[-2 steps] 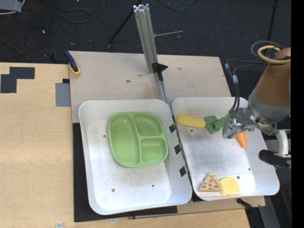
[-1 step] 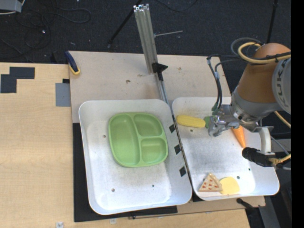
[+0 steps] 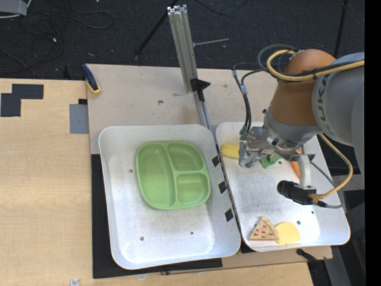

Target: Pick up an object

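Here, the grey arm with its orange band (image 3: 300, 94) reaches in from the right and hangs over the far part of the right shallow white bin (image 3: 262, 219). Its two-finger gripper (image 3: 253, 158) points down at the bin floor, close to the bin's far-left corner. Whether the jaws stand apart or together cannot be told from this view, because the metal wrist hardware masks the tips.

A yellow, rounded plastic piece (image 3: 230, 151) lies on the floor of the right bin, against its left wall near the far-left corner. It sits just beside the gripper, on the gripper's left, and part of it is hidden by the gripper body. No contact between jaws and this piece can be confirmed. A small green item (image 3: 271, 158) shows just beside the gripper on the opposite side; its shape cannot be resolved. An orange sliver (image 3: 294, 170) lies near the bin's right wall, partly behind a black cable fitting.

At the near edge of the right bin lie a triangular toy pizza slice (image 3: 262, 230) and a flat yellow round piece (image 3: 288, 233), touching each other and well apart from the gripper.

The left shallow white bin (image 3: 119, 231) carries a light green, three-compartment plastic tray (image 3: 173, 174) near its centre, toward its far-right side.
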`<state>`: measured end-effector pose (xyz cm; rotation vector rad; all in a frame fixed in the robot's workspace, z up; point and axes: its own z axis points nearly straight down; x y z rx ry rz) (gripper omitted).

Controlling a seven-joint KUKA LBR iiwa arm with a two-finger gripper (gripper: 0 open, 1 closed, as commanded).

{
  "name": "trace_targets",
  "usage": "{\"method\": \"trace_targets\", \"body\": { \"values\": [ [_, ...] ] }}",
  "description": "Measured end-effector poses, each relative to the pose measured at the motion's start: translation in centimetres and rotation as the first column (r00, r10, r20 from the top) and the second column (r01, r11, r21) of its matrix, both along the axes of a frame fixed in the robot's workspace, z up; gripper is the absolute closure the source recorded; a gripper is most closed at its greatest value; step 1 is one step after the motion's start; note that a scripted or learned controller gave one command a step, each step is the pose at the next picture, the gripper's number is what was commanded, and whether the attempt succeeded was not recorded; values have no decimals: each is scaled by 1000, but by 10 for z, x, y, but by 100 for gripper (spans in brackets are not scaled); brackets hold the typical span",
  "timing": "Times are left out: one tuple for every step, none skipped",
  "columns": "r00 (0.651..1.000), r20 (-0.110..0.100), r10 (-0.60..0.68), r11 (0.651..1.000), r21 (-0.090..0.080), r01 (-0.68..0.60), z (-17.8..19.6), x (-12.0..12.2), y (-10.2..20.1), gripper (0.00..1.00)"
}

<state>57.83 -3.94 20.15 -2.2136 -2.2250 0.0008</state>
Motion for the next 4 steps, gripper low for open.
{"method": "trace_targets", "body": {
  "values": [
    [1000,1,0,1000,-1,0,4,16,39,100],
    [1000,1,0,1000,0,0,1,33,89,100],
    [1000,3,0,1000,0,0,23,45,137,100],
    [1000,0,-2,1000,-3,2,22,44,135,0]
  ]
}}
